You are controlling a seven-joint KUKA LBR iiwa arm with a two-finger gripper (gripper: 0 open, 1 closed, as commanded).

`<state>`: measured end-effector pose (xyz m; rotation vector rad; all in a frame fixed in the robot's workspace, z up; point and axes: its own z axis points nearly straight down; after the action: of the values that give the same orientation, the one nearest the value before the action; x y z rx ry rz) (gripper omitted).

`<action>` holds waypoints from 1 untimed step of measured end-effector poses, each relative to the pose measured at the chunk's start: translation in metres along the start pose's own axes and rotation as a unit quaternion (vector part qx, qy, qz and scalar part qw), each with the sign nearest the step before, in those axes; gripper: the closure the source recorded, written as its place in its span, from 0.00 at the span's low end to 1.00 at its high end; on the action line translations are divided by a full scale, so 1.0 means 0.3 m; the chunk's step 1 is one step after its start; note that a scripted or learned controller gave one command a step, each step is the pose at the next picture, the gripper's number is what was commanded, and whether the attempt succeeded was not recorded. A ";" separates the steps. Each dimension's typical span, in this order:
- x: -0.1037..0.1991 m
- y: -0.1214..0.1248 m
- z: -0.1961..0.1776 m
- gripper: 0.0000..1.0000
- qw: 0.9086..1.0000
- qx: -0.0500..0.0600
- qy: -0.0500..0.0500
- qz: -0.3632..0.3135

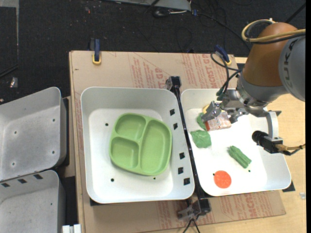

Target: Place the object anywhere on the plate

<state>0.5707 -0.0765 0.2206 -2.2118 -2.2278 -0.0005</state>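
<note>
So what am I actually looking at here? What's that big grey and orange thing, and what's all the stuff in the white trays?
You are looking down from one camera fixed above a bench. The grey and orange thing is a robot arm reaching in from the right; its tool hangs low over the right bin. That bin holds a leafy green piece, a long green piece and an orange disc. The left bin holds a green divided plate, where one object should end up. Whether the tool grips anything is unclear.
</note>
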 end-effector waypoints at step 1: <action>0.199 -0.036 -0.009 1.00 1.000 0.000 0.000 0.000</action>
<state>0.5596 -0.0167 0.2235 -2.2117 -2.2278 0.0005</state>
